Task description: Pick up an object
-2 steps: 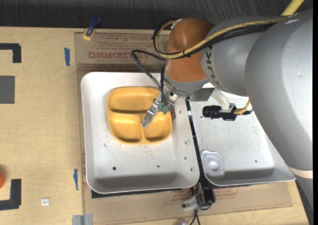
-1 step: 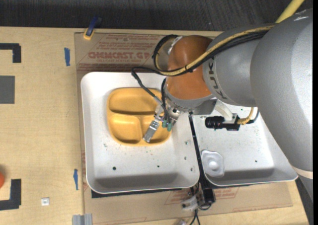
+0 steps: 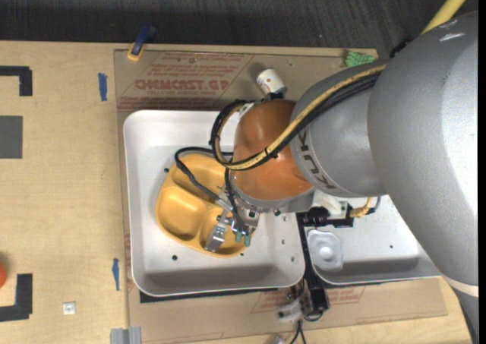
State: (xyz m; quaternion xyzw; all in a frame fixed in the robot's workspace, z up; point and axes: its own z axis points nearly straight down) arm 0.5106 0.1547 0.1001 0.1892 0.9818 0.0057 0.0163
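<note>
A yellow, rounded plastic object [image 3: 182, 209] lies in the left white bin [image 3: 152, 259], toward its middle. My gripper [image 3: 226, 230] is down in that bin, at the yellow object's right edge and touching or just above it. The orange wrist band [image 3: 266, 153] and grey arm [image 3: 395, 122] hang over the bin's right half and hide what is beneath them. A black cable [image 3: 190, 164] loops over the yellow object's top.
The right bin [image 3: 395, 259] holds a clear plastic piece [image 3: 325, 247] near its left wall. A white cap-like item [image 3: 267, 80] sits on the cardboard behind the bins. Blue tape marks [image 3: 102, 86] dot the cardboard bench to the left.
</note>
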